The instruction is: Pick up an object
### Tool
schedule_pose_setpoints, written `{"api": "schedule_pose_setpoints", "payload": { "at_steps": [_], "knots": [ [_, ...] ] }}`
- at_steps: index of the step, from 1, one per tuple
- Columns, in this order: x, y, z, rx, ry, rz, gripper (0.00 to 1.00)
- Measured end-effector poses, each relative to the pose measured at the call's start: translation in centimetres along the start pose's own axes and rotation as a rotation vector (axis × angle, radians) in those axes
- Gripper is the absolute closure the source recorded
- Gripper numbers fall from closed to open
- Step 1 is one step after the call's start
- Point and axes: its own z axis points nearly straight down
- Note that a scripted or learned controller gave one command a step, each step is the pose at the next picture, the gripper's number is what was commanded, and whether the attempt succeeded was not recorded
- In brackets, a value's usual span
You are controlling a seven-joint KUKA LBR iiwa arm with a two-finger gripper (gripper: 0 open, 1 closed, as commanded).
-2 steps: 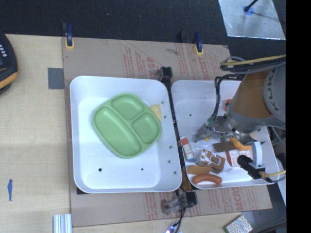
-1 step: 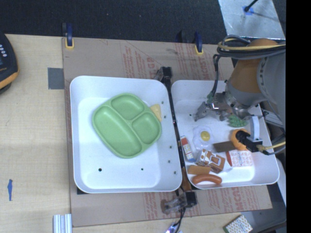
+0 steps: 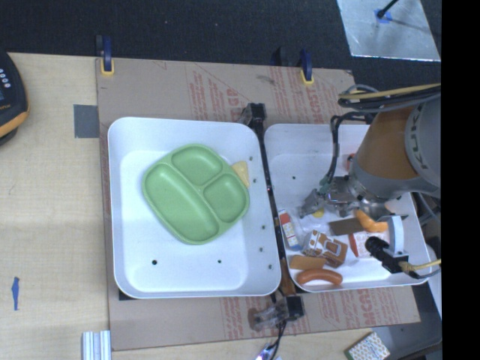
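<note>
Several small toy-food items crowd the right white bin's near corner; grey arm's gripper hovers above them, closure indeterminable. Risk: tight clutter may cause a glancing, failed grasp.

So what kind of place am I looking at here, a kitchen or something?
More likely a robotics lab bench than a kitchen. A grey and orange robot arm reaches over two white bins set on clamped cardboard, one holding a green divided plate, the other small toy-like items such as a hot dog.
</note>
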Motion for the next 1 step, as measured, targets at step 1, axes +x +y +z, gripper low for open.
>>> {"api": "schedule_pose_setpoints", "payload": {
  "at_steps": [1],
  "knots": [
    [-2.07, 4.87, -1.28, -0.008, -0.001, -0.002, 0.00]
  ]
}}
